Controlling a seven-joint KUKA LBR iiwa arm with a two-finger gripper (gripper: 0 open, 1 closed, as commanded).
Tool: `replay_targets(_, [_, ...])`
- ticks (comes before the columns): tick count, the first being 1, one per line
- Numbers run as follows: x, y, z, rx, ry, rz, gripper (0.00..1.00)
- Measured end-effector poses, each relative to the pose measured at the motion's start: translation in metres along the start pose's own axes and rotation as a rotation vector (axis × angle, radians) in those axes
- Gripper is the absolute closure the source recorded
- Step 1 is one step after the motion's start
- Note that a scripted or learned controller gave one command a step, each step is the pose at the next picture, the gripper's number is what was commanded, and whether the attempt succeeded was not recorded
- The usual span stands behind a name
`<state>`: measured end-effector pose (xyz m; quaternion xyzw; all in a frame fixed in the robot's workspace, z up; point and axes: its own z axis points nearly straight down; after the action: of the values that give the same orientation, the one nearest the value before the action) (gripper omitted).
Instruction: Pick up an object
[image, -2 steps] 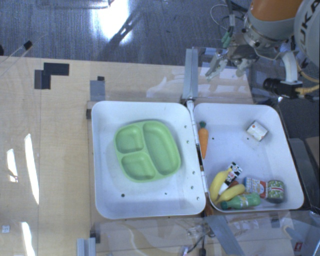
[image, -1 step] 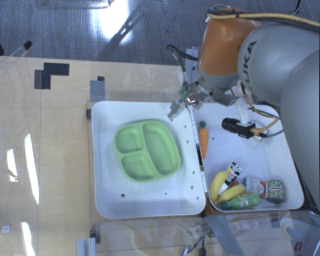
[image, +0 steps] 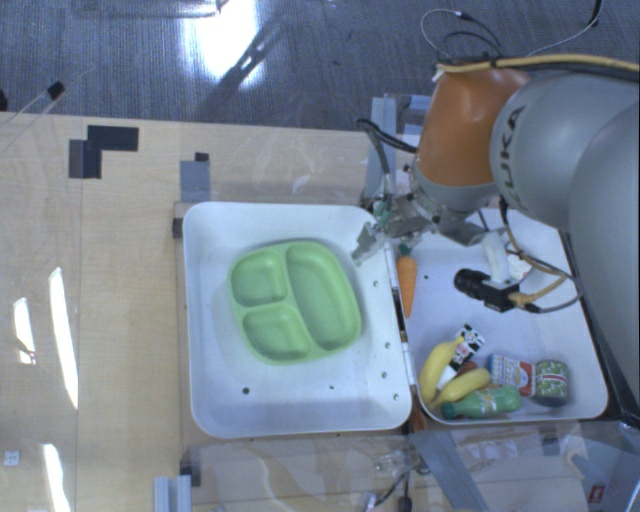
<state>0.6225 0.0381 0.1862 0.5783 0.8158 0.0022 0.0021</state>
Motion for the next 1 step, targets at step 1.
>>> replay_targets(1, [-0.0697, -0.0362, -0.0117, -0.001, -0.002, 0.001, 0.00])
